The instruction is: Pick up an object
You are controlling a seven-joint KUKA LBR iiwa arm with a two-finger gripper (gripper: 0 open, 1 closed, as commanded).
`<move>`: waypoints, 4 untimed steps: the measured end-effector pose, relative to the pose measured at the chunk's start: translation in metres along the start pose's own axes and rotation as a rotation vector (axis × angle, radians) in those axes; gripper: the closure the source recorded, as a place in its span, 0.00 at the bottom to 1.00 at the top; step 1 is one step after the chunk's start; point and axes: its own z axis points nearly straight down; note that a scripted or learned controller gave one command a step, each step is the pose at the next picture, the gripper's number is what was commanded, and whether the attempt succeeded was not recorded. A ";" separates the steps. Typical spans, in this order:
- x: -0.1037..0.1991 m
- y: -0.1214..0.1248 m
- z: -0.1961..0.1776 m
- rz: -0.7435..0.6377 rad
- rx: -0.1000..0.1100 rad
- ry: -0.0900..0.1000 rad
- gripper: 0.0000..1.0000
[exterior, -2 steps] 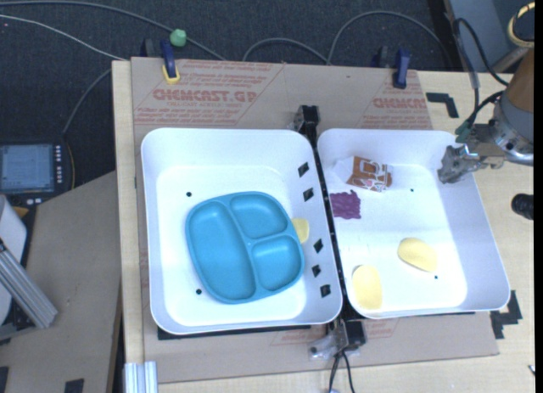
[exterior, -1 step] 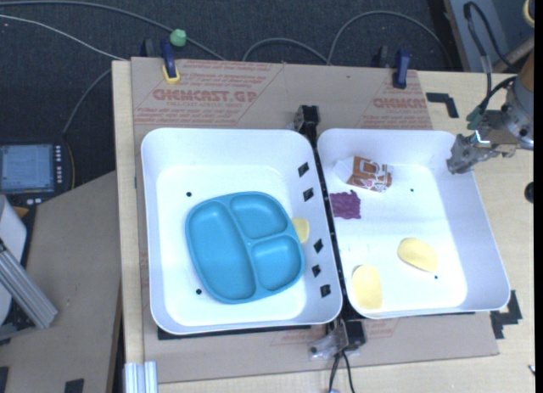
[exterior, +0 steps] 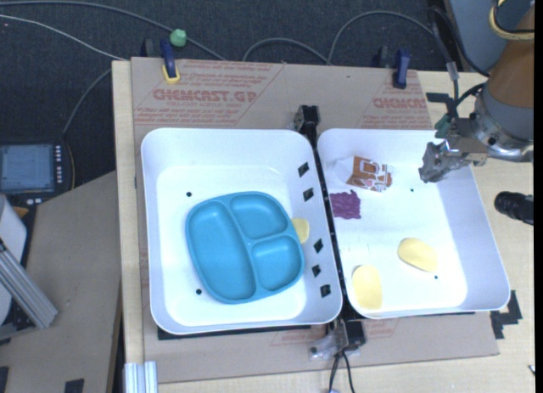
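Set high above the bench, fixed, looking down at a slant. Far enough off to take in both white bins whole: left bin across the middle left of the frame, right bin at centre right. Far side of the bench toward the top of the frame, near side toward the bottom. Dark floor filling the upper part. Arm entering from the upper right corner.

light: bright, even overhead | shadows: soft under my gripper | glare: white bins perhaps overexposed | focus: slightly soft
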 end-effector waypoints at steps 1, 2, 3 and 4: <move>0.048 -0.012 -0.004 0.000 0.001 0.000 1.00; 0.098 -0.022 0.013 0.001 0.003 -0.001 1.00; 0.141 -0.028 0.019 0.001 0.002 -0.001 1.00; 0.200 -0.036 0.017 -0.002 0.001 0.000 1.00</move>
